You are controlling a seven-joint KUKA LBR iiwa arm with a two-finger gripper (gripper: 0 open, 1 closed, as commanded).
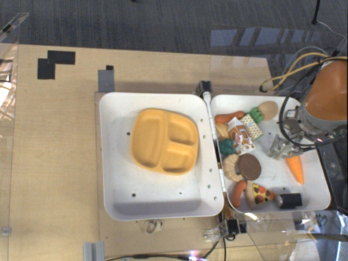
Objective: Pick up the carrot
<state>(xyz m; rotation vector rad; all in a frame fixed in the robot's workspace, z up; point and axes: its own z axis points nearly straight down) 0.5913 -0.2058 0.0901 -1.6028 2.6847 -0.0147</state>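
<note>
my gripper (281, 147) over right bin (321, 200), can't tell its state from here. carrot (295, 168) lies on bin floor just beside it, toward near edge and slightly right, long axis running near-far, tip nearward.

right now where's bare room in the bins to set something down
Left bin: open floor all round the yellow tray, widest along the near wall. Right bin: a patch between the carrot and brown disc. Its left half is crowded with toy food.

place: robotics lab | evidence: bench (54, 162) with two white bins (109, 145), loose cables (288, 75), stand legs on carpet
</note>
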